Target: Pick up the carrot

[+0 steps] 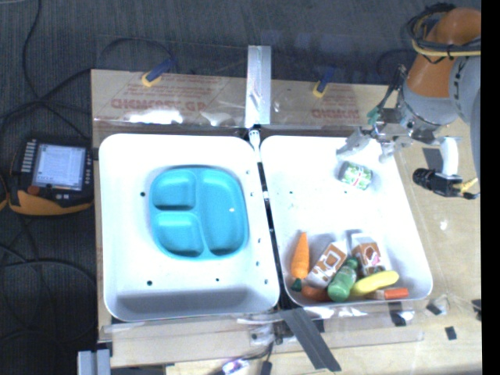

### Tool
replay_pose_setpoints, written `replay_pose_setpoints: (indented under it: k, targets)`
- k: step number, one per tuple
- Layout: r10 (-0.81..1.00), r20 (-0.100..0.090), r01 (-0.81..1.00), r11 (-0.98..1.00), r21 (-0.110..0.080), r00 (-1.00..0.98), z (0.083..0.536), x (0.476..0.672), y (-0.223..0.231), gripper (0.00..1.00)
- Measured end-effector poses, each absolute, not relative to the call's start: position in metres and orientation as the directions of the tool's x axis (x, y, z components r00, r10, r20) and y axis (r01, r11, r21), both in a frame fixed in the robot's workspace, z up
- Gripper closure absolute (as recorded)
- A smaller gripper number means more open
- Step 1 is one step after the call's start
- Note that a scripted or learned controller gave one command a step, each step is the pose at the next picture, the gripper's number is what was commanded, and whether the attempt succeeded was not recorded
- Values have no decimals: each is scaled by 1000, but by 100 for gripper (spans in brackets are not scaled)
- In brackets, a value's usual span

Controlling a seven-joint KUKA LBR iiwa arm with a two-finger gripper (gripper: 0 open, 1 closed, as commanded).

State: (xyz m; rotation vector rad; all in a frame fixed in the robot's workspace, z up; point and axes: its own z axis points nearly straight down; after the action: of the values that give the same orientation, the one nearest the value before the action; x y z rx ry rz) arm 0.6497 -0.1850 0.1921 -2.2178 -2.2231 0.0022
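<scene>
Surface: two shallow white bins side by side.

Left bin (117,209) — holds one blue divided tray (199,211), three compartments, lying flat near the middle.

Right bin (406,209) — items gathered at the near edge: carrot (299,256), orange, lying at the left of the heap, close to the wall shared with the left bin; two small cartons (329,262) beside it; a green bottle-shaped piece (342,282); a yellow banana-like piece (375,281). Apart from the heap, toward the far side, a small green-and-white packet (356,175) lies alone.

Hand (373,137) — over the far right corner of the right bin, just above the packet, well apart from the carrot. Finger spread: cannot tell.

Left of the bins: a handheld control screen (55,168).
</scene>
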Motion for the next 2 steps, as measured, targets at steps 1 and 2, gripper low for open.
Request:
replay_pose_setpoints:
  k: [1,2]
  targets:
    - [937,2,937,348,-2,-348,119,581,-123,0]
    - [934,2,934,356,-2,-356,183,525,-58,0]
